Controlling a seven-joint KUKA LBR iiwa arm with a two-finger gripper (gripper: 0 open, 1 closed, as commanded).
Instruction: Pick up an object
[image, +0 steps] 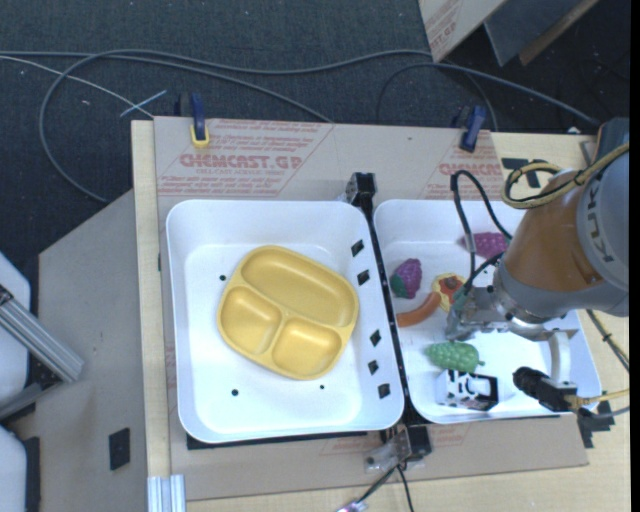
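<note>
Right bin (590, 372), lower right of the frame: you have four small toy foods to choose from. One green knobbly piece (452, 354) lies just below the end effector (468, 322); one orange curved piece (424, 308) and one purple-and-green piece (406, 277) lie left of it; one pink piece (489, 243) sits above, toward the bin's upper edge. All look light, hard plastic and likely slippery; take the green piece across its narrow middle. Whether the end effector is spread or pressed together cannot be told. Left bin (190, 300): one yellow divided tray (288, 311). One black-and-white block (468, 388) lies at the right bin's lower edge. The surface (150, 300) carries two bins.
</note>
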